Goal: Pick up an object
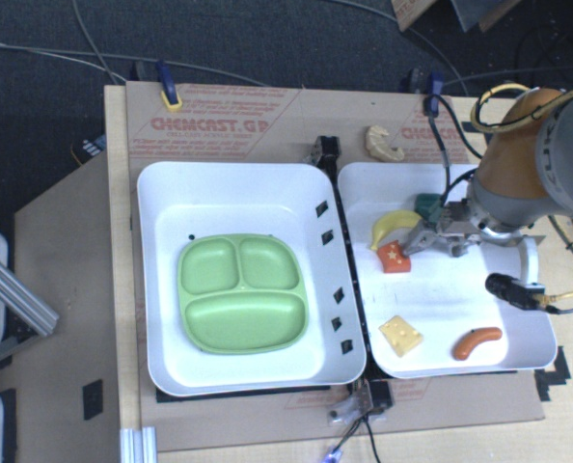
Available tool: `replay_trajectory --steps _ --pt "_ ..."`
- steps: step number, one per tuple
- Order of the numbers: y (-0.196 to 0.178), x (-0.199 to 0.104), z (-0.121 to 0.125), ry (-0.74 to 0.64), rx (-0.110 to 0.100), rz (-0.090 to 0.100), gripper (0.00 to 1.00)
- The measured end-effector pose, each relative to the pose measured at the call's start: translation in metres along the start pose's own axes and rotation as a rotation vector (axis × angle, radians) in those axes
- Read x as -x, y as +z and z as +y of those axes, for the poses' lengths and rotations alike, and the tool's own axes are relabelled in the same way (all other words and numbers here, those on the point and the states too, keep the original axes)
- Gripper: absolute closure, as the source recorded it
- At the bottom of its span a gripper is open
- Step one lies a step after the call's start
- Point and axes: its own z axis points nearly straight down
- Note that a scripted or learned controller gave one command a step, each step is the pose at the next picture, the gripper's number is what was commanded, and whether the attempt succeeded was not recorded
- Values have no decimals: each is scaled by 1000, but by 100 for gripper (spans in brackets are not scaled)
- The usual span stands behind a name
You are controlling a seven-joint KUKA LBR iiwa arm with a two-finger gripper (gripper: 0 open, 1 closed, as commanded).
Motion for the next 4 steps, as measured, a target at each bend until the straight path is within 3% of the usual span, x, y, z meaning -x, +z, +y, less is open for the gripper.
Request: replay_trajectory --steps 1,4 --pt "-12 0 1 0 3 0 100" --pt "-143 3 -2 -1 10 -3 100"
